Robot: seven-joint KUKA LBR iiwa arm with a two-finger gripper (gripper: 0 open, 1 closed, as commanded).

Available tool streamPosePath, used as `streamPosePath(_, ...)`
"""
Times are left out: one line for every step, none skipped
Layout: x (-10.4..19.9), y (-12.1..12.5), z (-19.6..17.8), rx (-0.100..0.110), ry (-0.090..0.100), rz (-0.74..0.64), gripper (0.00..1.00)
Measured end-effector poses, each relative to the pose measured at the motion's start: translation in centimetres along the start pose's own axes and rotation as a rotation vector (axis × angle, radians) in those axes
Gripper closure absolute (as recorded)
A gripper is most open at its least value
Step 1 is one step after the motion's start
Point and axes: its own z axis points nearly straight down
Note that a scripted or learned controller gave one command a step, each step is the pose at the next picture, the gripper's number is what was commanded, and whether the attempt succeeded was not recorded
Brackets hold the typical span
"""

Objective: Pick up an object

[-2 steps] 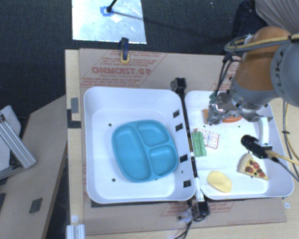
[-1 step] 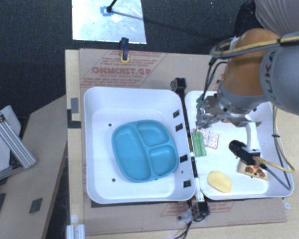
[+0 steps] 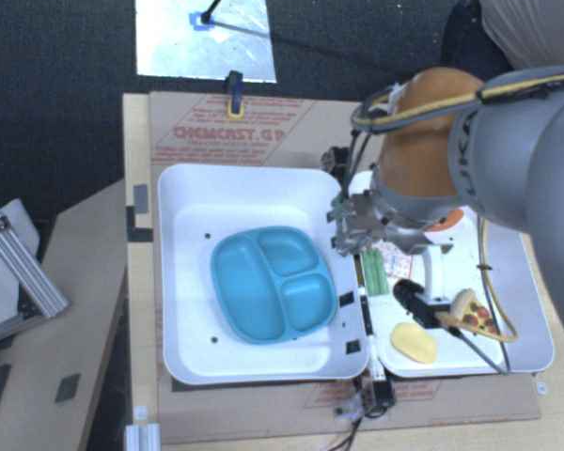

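Yellow piece (image 3: pixel 414 343) lies in the right bin (image 3: pixel 522 299), with the pizza slice (image 3: pixel 474 313) just beside it and the green stick (image 3: pixel 373 272) just beyond it, beneath my gripper (image 3: pixel 357 238). Whether my gripper is open cannot be told. Centre over the stick, descend straight, and close across its narrow width.

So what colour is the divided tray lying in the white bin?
Light blue all over. The divided tray shows clearly in the camera view.

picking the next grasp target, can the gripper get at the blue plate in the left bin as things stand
Probably yes. The blue plate lies alone in the left bin with nothing over it, and the gripper hangs close beside that bin, above the edge of the right bin.
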Motion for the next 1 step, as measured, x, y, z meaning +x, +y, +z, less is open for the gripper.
streamPosePath(4.56,-1.78,-1.66,-0.002,0.000,0.000,1.00)
